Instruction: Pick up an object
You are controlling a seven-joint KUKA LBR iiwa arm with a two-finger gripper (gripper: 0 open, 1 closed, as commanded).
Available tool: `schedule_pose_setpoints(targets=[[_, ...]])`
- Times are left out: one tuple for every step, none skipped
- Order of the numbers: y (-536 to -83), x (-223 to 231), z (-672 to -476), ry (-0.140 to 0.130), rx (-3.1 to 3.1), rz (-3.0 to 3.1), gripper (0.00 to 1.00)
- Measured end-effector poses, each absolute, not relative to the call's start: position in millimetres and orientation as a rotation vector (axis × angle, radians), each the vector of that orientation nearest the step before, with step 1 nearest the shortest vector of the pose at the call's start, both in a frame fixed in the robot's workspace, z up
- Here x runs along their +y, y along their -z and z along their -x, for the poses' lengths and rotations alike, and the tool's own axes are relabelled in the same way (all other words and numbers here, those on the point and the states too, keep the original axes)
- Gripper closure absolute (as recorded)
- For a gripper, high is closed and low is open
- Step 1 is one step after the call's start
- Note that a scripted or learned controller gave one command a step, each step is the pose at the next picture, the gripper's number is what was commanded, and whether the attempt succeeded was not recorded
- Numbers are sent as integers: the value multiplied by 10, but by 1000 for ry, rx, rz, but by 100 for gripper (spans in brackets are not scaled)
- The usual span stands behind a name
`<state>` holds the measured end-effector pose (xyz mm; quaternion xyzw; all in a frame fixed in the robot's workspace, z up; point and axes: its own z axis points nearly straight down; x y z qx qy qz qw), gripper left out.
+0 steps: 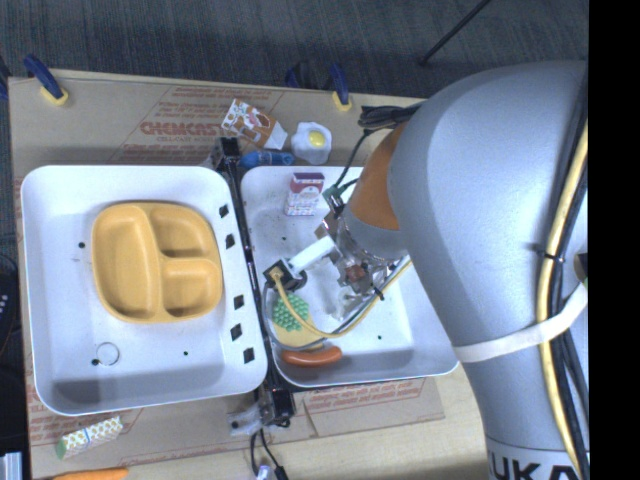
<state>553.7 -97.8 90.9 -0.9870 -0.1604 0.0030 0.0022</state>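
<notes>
The gripper [352, 271] hung over the right bin [395, 343], its opening impossible to tell; a green spotted object [290, 313] lay just beside it, apparently light and soft, best pinched across its narrow width.

The arm [500, 218] hides the right bin's [395, 356] three o'clock side. The orange thing [90, 474] at seven o'clock is cut off.

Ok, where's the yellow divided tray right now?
The yellow divided tray lies in the left bin, near its middle, on the camera view's left side.
</notes>
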Motion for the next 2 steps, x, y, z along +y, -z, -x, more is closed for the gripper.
schedule_pose_setpoints(targets=[[-914, -1072, -6176, -6, -445, 3105, 0], [-908, -983, -5550, -11, -322, 3121, 0]])
